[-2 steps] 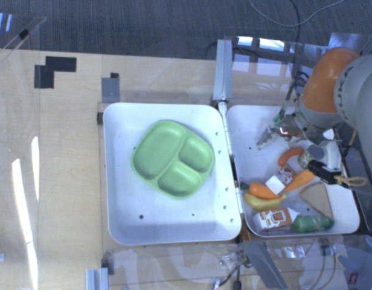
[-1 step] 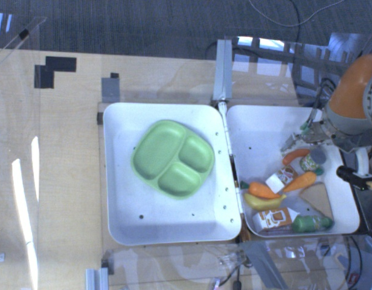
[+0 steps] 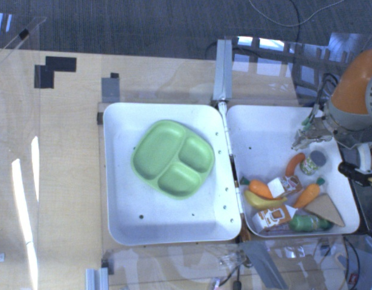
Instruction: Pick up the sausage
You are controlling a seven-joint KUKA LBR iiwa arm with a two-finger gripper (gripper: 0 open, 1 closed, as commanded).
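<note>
- Nearest the camera, along the right bin's [image 3: 352, 222] front edge, lie a green bottle [image 3: 307, 223], a banana [image 3: 262, 200] and a carrot [image 3: 308, 194].
- The sausage [image 3: 294, 164] lies behind them, near the bin's right side, tilted, beside a small can [image 3: 311, 162].
- My gripper [image 3: 309, 136] hangs just behind it, fingers spread, holding nothing.
- It looks light, smooth, perhaps slippery: I'd pinch it mid-length, across its short width.

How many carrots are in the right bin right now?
2. One carrot lies at the pile's left, above the banana. The other carrot lies right of centre, beside the cardboard wedge. More could be hidden underneath.
</note>
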